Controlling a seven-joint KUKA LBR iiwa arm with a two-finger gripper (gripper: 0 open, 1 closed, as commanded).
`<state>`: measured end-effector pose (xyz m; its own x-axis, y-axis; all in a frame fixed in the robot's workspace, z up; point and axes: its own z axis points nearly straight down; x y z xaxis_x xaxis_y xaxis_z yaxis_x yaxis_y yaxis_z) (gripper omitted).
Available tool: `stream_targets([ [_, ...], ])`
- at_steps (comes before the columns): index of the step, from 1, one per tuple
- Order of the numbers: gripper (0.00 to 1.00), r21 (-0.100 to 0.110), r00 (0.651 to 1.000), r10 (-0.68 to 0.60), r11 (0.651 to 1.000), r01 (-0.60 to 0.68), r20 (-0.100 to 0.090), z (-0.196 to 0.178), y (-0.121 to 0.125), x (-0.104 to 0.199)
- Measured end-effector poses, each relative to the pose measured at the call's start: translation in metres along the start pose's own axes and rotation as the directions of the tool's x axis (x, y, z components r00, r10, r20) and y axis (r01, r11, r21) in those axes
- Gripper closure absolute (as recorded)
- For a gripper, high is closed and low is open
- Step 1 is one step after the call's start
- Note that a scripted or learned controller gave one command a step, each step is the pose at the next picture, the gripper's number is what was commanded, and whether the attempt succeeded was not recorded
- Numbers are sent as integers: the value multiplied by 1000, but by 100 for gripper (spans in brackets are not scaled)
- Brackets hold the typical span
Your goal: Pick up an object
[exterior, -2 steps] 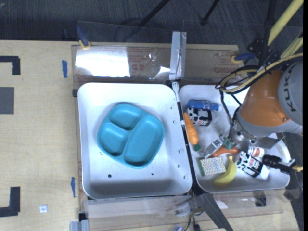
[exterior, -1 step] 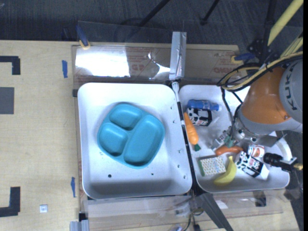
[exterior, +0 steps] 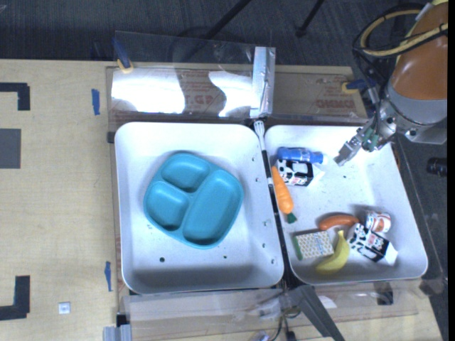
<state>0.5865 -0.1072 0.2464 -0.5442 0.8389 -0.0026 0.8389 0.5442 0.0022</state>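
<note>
Two white bins [exterior: 128,190] sit on the table. Toys lie in the right one: carrot [exterior: 283,194], banana [exterior: 335,256], cartons. Above them hangs the tool [exterior: 350,150], holding nothing. I cannot tell its state. Picking is not done.

The right bin [exterior: 405,190] holds the pickable things. A carrot [exterior: 283,193] lies along its 9 o'clock wall, orange tip up, green end down. Just beside it, toward 11 o'clock, a black-and-white carton [exterior: 294,171] touches a blue packet [exterior: 298,155] above it. At 6 o'clock a speckled green-tan block [exterior: 313,244] lies flat, a yellow banana [exterior: 337,254] curving against its right edge. A reddish sausage [exterior: 336,221] lies above them, and a second black-and-white carton [exterior: 372,239] lies tilted at 5 o'clock.
</note>
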Motion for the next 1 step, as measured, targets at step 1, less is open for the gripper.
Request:
stream_targets([
  [1,0,0,1000,0,1000,0,0,0,0,0],
])
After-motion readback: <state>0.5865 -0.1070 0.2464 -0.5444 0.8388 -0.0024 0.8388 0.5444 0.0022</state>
